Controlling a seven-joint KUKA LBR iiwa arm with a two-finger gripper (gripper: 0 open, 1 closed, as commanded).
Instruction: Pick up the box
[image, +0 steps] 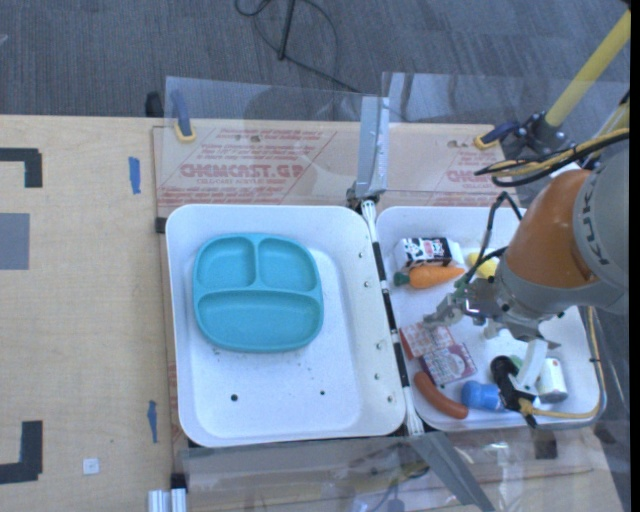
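Two bins, one arm

Left bin (345, 400): blue divided plate (258, 292). Right bin (590, 400): box (438, 345), flat, at 7 o'clock from my gripper (470, 300); carrot (436, 276) at 11; sausage (440, 396) beyond the box. Whether my gripper is spread or closed: cannot tell.

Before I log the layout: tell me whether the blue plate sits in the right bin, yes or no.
No. The blue plate lies in the left bin, while the right bin holds the small items.
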